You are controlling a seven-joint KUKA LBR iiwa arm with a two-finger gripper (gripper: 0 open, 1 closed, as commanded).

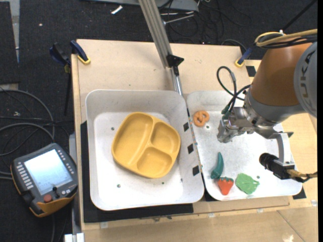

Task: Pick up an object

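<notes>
The worktop (131,64) carries two shallow white bins side by side, and the arm (282,79) reaches in over the right-hand one, its grey body and orange band covering that bin's far right corner. The end effector (225,133) hangs over the middle of the right bin (252,155), pointing down toward the bare white floor; from this slanted view I cannot tell whether it is apart or together, and nothing is visibly clamped in it. The loose objects that could be picked all lie in this right bin. A small orange pretzel-shaped piece (201,118) sits near the bin's far left corner, close to the divide between the bins and apart from the end effector. Along the near edge lie three things close together: a teal pepper-like piece (217,166), tilted with its tip pointing away, a red strawberry-like piece (225,185) just beside its lower end, and a green leaf-like piece (247,183) just to the right of the strawberry. The left bin (101,110) holds a yellow divided plate (146,144) with three compartments, lying roughly in the bin's centre. A teach pendant (45,178) rests off the worktop's left edge.
</notes>
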